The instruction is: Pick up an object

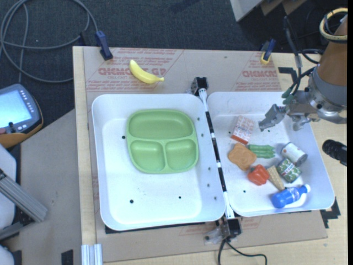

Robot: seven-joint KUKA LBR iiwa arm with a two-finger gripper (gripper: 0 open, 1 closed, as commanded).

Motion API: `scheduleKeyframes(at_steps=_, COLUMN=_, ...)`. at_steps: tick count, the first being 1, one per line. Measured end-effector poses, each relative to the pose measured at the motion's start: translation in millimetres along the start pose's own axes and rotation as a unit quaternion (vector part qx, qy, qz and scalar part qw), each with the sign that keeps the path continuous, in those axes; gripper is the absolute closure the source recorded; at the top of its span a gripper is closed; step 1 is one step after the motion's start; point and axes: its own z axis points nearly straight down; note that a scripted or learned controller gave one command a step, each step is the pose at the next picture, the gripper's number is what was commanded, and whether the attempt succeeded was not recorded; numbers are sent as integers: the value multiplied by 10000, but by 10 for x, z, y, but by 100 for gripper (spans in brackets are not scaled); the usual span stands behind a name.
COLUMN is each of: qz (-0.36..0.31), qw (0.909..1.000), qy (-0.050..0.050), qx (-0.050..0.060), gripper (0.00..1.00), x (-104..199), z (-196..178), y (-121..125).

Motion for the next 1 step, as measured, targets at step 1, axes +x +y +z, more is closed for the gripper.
scheduleKeyframes(at_steps=1, qz=4, qw=10000, qy=0, qx=3, gripper=0, x=230, z=1200, y=146)
